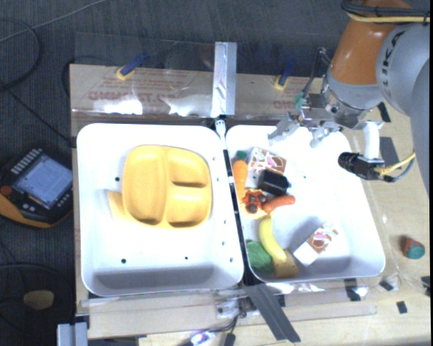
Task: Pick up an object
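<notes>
The right bin [361, 215] holds a pile of small items. An orange carrot [239, 173] lies by its left wall, beside a white and brown carton [260, 160]. A black block [273, 184] rests on a red-orange piece [278, 203]. Nearer the front lie a yellow banana [270, 239], a green object [257, 254] and a small white packet [316, 240]. My gripper [302, 132] hangs over the bin's back edge, up and right of the pile. It is open, with nothing between its fingers.
A yellow compartment tray [166, 184] lies in the left bin [101, 251]. A divider wall [231, 193] separates the two bins. A black cylinder [359, 163] juts from the wrist over the right bin. A handheld pendant [30, 186] lies off the bench at left.
</notes>
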Motion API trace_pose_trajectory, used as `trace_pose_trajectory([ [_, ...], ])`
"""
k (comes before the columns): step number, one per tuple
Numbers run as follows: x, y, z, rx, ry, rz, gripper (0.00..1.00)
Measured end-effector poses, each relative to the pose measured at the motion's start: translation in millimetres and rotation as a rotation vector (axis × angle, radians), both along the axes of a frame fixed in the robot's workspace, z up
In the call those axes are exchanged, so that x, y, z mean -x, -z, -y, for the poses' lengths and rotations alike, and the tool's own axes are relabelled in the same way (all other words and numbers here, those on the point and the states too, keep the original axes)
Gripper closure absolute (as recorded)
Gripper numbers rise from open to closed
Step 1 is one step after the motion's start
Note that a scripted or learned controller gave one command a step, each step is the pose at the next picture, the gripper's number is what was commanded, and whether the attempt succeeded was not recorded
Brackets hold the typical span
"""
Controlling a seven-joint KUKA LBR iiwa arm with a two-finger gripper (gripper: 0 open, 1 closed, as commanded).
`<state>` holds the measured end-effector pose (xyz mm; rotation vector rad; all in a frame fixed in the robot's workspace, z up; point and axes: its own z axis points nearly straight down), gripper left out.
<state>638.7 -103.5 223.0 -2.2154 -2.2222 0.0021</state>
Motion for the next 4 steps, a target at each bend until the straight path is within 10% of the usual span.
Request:
trace_pose_trajectory([
  [1,-8,113,6,0.000,-0.098,0.003,0.00],
  [2,45,133,-1,0.007,-0.144,0.017,0.00],
  [3,43,125,-3,0.004,-0.145,0.019,1.00],
  [4,34,-35,-73,0.003,-0.108,0.001,1.00],
])
